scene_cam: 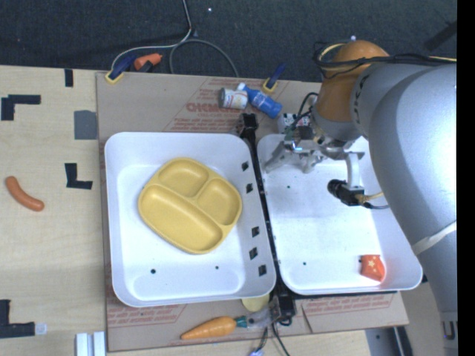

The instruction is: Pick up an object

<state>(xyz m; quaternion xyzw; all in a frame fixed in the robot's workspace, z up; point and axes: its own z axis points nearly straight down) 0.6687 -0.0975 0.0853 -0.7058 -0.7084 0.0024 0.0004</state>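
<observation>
fingers: gripper [291, 156] low over right bin [326, 269], far-left corner; fingers' state cannot tell, too blurred
object: orange block [372, 267], right bin near-right corner, well apart from gripper
left bin [119, 199]: yellow divided plate [191, 204]
tabletop [44, 236]: sausage [24, 193] far left, carrot [209, 328] at front edge

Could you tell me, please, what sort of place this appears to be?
Most likely a robotics lab set up for grasping trials. A grey arm reaches over two white bins on a cardboard-covered bench, with a yellow divided plate, a toy carrot and loose cables about.
</observation>
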